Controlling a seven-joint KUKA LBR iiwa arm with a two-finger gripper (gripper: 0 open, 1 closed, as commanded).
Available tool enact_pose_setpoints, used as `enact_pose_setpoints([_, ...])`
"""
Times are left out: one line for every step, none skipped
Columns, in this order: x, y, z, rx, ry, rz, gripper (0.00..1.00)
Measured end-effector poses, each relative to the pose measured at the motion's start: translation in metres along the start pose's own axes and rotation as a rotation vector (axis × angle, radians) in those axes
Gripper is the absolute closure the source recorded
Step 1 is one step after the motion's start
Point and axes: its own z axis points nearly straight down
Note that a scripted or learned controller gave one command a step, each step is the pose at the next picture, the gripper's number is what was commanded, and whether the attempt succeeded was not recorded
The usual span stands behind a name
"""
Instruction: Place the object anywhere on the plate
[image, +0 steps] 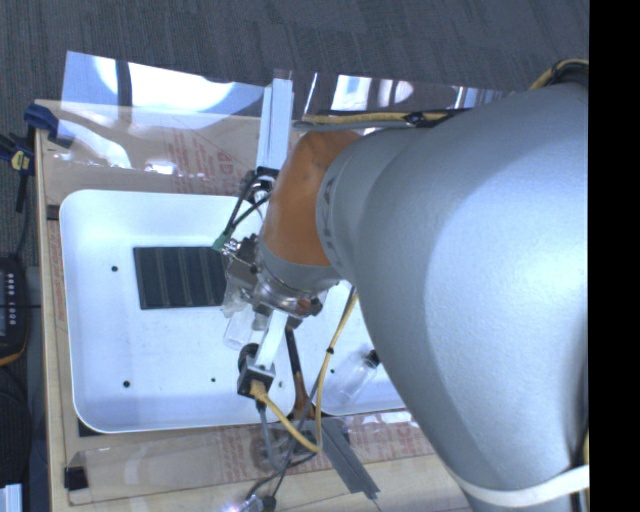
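A dark grey ribbed rectangular plate (178, 277) lies flat in the left white bin (90, 330), toward its upper middle. My gripper (240, 318) hangs below the orange wrist band, just off the plate's right edge and over the bin floor. Its tip is pale and blurred against the white bin, and I cannot make out anything held there. In the visible strip of the right bin, a small clear piece (362, 372) shows beside the arm. What it is I cannot tell. The arm's bulk hides most of the right bin.
The large grey arm (470, 290) covers the right half of the scene. Yellow and black cables (285, 400) dangle from the wrist over the left bin's lower right corner. Clear plastic sheeting (160, 90) lines the back of the bench.
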Motion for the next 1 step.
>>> enact_pose_setpoints([0.0557, -0.0725, 0.0030, 0.003, -0.003, 0.065, 1.00])
